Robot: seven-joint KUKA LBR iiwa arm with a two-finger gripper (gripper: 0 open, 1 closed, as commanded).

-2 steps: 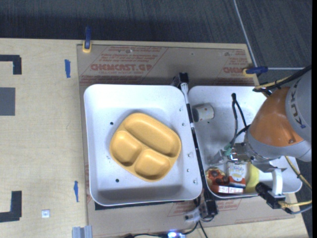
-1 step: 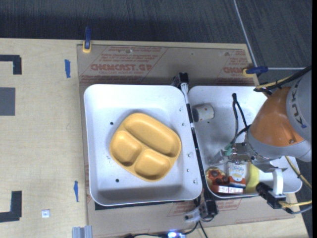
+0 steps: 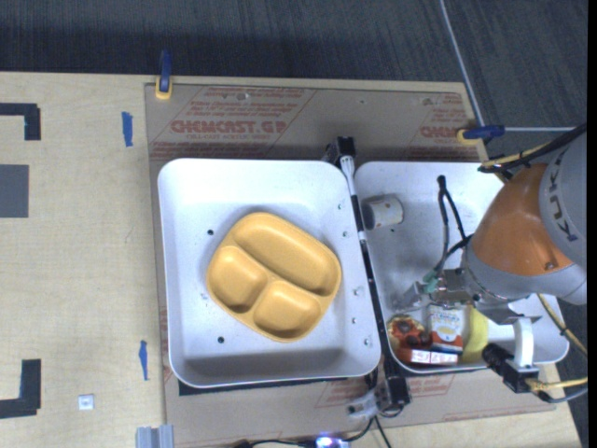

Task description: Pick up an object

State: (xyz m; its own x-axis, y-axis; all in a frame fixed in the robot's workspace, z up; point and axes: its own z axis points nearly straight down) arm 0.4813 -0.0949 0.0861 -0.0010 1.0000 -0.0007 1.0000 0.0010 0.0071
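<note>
- Two white bins sit side by side on the counter (image 3: 84, 250): the left bin (image 3: 182, 250) holds a yellow three-compartment tray (image 3: 272, 273), and the right bin (image 3: 410, 180) holds a cluster of small items at its near edge.
- We judge the step in hand to be the reach toward a grasp: the arm (image 3: 527, 236) hangs low over the near part of the right bin, right above that cluster.
- Our jaws (image 3: 446, 292) are hidden under the wrist and cabling, so we cannot tell whether they are spread or pressed together, and nothing can be seen pinched between them.
- We take the likely target to be the small packet (image 3: 445, 327) with a pale label and red-orange print, lying flat against the near wall of the right bin.
- Touching it on one side is a yellow rounded piece (image 3: 475, 336), and on the other a dark red round item (image 3: 404, 329); the three are crowded together, which may make a clean pinch awkward.
- Well apart, a grey cylinder (image 3: 382, 211) lies on its side near the far left corner of the same bin.
- For the next move, we think the jaws must settle around one single item, close firmly, then lift straight up clear of the bin wall.
- We judge the pick as not yet done.
</note>
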